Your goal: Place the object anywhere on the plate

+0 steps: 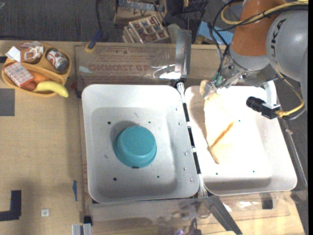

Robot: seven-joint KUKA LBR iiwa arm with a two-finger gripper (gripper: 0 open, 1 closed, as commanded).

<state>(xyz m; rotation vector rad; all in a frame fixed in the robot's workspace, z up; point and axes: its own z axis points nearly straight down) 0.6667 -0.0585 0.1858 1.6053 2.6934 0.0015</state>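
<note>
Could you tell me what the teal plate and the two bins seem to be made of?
The teal plate looks like matte plastic: even colour, soft rounded rim, no sharp glare. The left bin and right bin look like smooth moulded white plastic, with rounded corners; the right one is washed out by light, so its finish is uncertain.

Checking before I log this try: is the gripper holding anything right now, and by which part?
Cannot be told: the gripper sits over the right bin's far corner, glare hiding its tips.

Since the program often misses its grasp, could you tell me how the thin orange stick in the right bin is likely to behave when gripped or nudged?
The orange stick looks very slender, so probably light and easily pushed. It lies flat on the right bin floor, likely hard to pinch. It may roll or skid on the smooth surface.
</note>
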